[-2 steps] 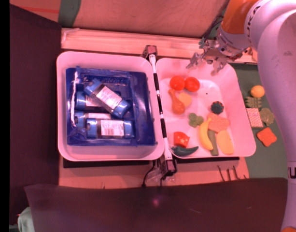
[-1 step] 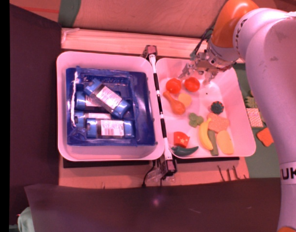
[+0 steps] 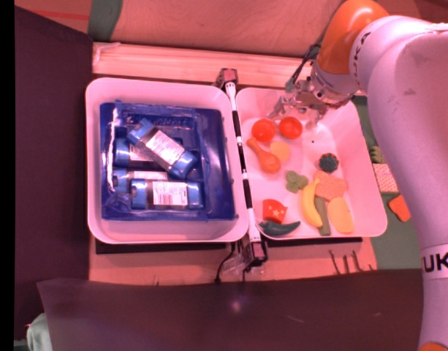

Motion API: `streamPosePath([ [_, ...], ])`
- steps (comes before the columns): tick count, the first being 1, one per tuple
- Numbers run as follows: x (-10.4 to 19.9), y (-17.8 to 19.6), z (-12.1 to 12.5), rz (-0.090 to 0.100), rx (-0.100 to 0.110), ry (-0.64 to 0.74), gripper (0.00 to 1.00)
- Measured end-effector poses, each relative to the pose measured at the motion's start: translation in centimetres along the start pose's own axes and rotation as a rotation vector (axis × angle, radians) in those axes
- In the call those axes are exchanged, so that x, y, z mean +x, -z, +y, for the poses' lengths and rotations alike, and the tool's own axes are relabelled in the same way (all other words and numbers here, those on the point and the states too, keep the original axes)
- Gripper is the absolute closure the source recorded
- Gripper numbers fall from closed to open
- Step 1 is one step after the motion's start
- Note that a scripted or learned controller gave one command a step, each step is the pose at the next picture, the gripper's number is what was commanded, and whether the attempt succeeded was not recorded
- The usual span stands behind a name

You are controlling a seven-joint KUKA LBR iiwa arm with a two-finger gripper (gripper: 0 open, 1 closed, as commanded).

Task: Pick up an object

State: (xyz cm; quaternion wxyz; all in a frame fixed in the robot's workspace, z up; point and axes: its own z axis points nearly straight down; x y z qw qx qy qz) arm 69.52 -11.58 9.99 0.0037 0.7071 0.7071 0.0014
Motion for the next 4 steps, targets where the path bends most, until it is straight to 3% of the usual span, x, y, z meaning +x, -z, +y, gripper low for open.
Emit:
streamPosePath([
  [1, -0.1, 1.5, 0.2, -0.001, -0.006, -0.001, 1.0],
  [4, -1.2, 16.8, 1.2, 0.001, -0.005, -0.002, 1.0],
])
